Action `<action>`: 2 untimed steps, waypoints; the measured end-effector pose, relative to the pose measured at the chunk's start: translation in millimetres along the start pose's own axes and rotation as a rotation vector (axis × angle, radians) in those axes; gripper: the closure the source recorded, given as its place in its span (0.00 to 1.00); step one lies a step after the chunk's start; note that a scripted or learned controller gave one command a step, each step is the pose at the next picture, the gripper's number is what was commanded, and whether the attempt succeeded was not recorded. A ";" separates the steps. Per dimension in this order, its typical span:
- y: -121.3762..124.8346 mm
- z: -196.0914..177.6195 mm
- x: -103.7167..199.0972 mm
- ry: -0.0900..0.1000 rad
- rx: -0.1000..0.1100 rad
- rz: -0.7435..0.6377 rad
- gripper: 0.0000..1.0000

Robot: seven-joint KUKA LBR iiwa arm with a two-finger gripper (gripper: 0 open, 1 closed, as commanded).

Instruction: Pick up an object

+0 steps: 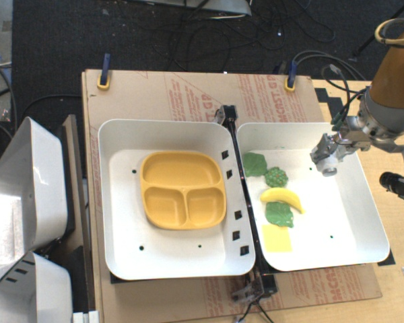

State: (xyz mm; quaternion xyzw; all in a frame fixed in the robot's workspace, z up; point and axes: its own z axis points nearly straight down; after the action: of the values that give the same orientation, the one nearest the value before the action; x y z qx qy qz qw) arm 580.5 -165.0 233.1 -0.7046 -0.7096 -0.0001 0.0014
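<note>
Tool [325,160] hovers right of the banana [281,198].

even, fairly bright overhead light, soft shadows, the white bins [121,180] near glare, slightly soft focus overall

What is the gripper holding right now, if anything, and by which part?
Nothing. The gripper hangs over bare floor of the right bin, apart from the banana.
</note>
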 end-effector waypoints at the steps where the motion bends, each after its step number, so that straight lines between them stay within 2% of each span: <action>1: -8.7 10.9 53.0 -0.001 0.001 0.000 1.00; 2: -15.1 8.5 114.4 0.000 -0.001 -0.002 1.00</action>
State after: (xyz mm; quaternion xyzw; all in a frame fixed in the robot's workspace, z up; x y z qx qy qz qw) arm 564.5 -50.7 224.9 -0.7039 -0.7103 -0.0005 0.0011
